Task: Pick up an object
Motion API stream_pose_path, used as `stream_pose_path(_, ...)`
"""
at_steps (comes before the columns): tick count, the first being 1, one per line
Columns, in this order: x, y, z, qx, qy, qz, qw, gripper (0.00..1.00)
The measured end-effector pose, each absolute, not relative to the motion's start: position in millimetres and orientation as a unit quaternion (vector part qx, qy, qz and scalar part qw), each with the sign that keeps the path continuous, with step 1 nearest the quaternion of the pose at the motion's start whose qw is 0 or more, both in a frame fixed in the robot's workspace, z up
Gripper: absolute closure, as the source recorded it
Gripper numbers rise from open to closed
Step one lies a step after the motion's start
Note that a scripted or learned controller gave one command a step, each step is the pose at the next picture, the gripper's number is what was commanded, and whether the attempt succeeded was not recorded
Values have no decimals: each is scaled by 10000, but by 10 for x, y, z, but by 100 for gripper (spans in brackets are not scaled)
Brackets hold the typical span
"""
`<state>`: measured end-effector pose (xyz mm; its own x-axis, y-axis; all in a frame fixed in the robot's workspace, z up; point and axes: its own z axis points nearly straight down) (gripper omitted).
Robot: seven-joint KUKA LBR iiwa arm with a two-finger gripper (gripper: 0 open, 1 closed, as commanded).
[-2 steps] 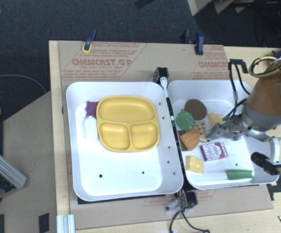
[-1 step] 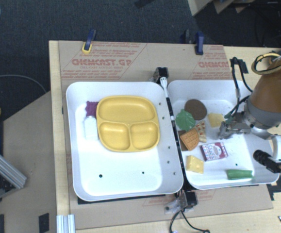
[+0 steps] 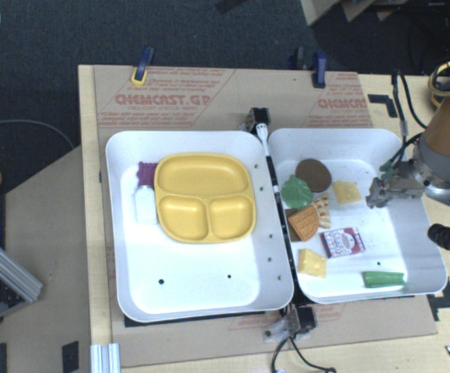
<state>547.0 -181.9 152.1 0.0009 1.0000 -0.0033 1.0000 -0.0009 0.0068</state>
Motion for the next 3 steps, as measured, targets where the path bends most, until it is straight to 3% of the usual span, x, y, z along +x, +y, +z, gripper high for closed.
stream_pose_path(1,5495,-1930,2036,7073,7069,13,42,100)
stream_pose_path(2,5507,-1936,2267,7069,7073,11,32,100)
stream_pose_path(3,5645,-1408,2159,7052,7090,0,-14,100)
